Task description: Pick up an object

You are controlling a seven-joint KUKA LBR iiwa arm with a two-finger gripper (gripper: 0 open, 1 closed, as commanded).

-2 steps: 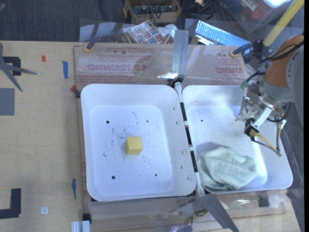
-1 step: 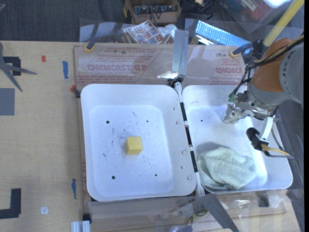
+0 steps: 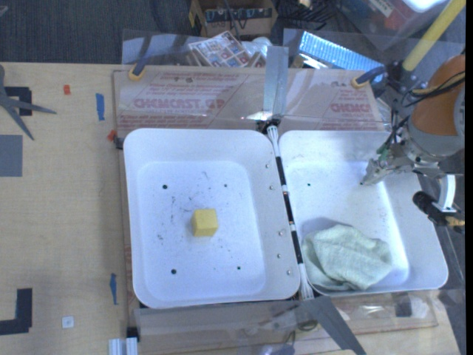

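Gripper point(image 3: 372, 173), fingers' state unclear, hovered at three o'clock over the right bin point(image 3: 421, 268); wooden bench point(image 3: 59, 198) lay at nine o'clock.

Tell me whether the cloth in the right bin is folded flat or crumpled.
Crumpled. The pale green cloth lies bunched in uneven wrinkles and lumps at the near end of the right bin, with no straight edges or neat layers.

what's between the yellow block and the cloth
In the camera view, the divider where the two bin rims meet lies between the yellow block and the cloth; otherwise just bare white bin floor.
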